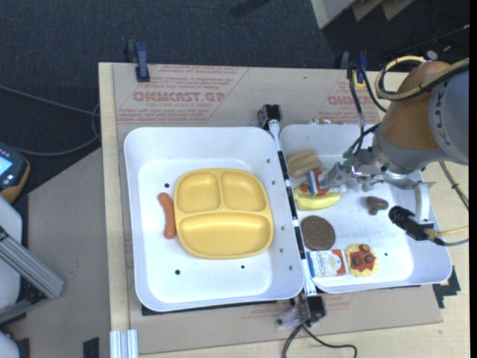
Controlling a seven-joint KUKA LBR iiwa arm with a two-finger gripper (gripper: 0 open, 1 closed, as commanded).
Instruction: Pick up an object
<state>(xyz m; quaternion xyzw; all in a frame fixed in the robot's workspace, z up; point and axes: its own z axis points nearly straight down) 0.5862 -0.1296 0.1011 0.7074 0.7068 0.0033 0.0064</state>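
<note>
Reaching in from the right, the arm (428,114) bends low over the right bin (425,274); gripper (344,171) sits near that bin's left wall, toward its far edge; whether it grips or is slack I cannot tell. Banana (317,198) lies just beside the gripper on its near-left side; bread (303,161) touches the left wall, just left of the gripper; cookie (319,232) nearer; pizza (361,259) by the near edge. Left bin (141,200): yellow tray (222,213) in the middle; sausage (168,215) along its left side.
</note>
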